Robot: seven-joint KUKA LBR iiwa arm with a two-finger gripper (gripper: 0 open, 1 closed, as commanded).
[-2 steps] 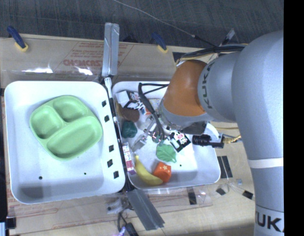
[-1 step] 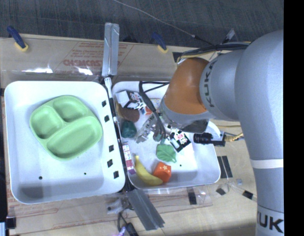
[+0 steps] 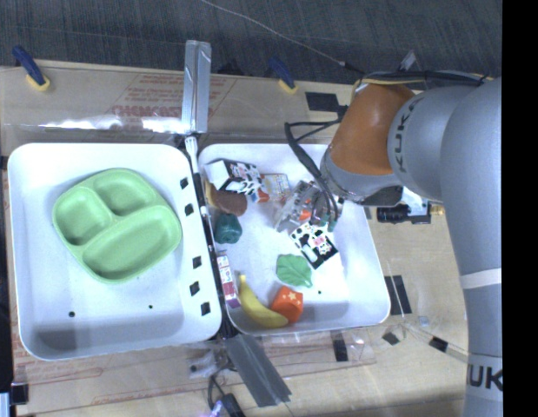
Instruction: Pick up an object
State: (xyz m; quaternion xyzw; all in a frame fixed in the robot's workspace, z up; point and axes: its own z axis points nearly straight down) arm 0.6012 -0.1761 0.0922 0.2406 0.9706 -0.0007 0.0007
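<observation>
You've got open white floor along the right bin's (image 3: pixel 373 295) lower right corner. The yellow banana (image 3: pixel 254 305) and orange block (image 3: pixel 288 302) crowd its front wall, the teal ball (image 3: pixel 227 228) hugs the divider, and the green divided plate (image 3: pixel 116 222) fills most of the left bin (image 3: pixel 43 337).

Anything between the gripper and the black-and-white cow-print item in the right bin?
Nothing visible. The gripper sits directly over the cow-print item in the right bin. The green piece lies just below it, close by, not in between.
</observation>
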